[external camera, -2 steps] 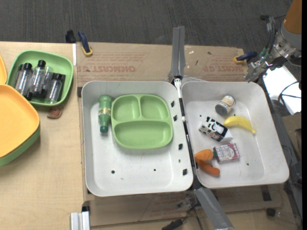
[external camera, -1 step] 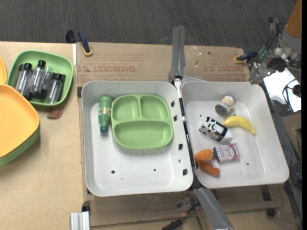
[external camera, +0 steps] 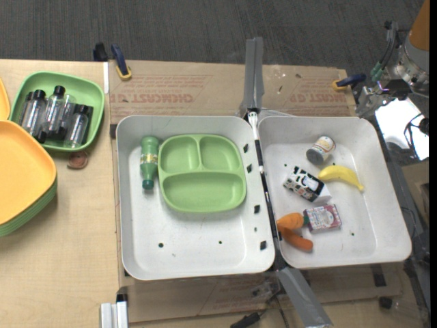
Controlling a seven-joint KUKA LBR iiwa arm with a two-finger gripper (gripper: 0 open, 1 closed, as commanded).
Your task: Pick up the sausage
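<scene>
The sausage is a short reddish-brown piece lying flat in the right bin, near its front left corner. It touches an orange carrot that lies just behind it. My gripper hangs at the far right, above the bin's back right corner and well away from the sausage. Nothing shows in it.
The right bin also holds a small can, a banana, a black-and-white packet and a pink carton. In the left bin lie a green divided plate and a green bottle.
</scene>
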